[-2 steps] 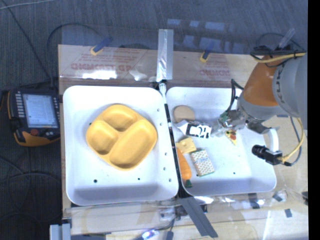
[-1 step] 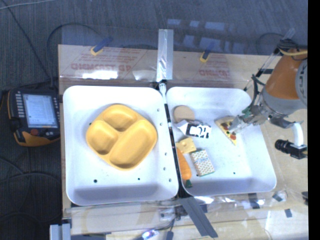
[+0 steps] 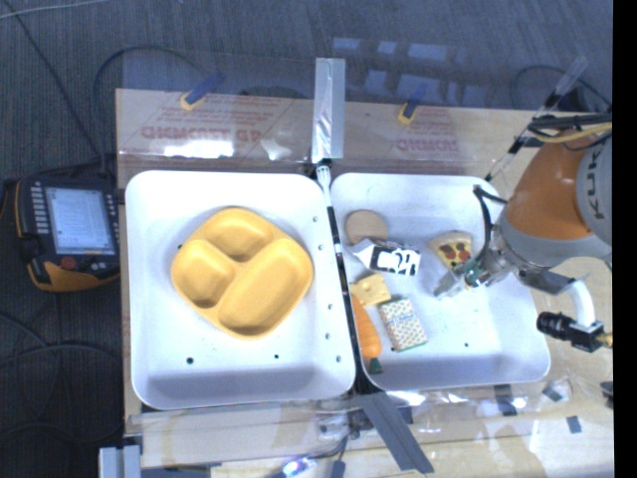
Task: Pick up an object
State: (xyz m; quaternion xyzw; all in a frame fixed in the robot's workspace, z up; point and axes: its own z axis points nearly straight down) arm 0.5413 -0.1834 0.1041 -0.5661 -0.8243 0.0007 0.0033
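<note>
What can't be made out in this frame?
- Gripper: small and blurred in the camera view, finger state unreadable; contact with the pizza slice unclear.
- Arm: cut off by the right edge.
- Carrot: its left side sits against the right bin's wall, so part may be hidden.
- Black-and-white item: too small to identify.
</note>
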